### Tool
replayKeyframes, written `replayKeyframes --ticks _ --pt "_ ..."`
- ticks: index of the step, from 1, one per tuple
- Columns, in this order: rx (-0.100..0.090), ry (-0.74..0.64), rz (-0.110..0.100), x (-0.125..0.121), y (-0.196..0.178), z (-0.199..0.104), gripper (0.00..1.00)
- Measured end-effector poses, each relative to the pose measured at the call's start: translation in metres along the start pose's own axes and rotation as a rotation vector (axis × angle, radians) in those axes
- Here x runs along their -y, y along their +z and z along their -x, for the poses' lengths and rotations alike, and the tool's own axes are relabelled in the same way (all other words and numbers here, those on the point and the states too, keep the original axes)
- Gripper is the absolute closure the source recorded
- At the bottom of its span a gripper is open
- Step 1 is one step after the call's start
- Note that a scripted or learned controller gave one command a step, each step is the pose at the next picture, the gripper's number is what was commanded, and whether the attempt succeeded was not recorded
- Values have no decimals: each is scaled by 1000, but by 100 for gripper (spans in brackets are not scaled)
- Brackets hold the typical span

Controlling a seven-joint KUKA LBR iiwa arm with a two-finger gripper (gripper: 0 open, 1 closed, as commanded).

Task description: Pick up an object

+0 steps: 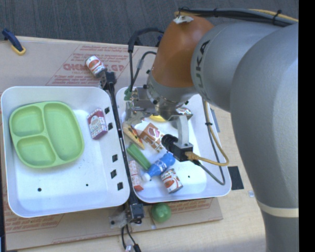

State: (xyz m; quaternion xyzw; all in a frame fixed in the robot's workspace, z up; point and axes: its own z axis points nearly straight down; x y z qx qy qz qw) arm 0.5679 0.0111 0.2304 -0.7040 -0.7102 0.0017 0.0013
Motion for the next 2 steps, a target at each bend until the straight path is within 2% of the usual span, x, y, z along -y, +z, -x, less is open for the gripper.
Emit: replayKeyframes --ticks 2 --pt "1 -2 1 91 -12 -112 100"
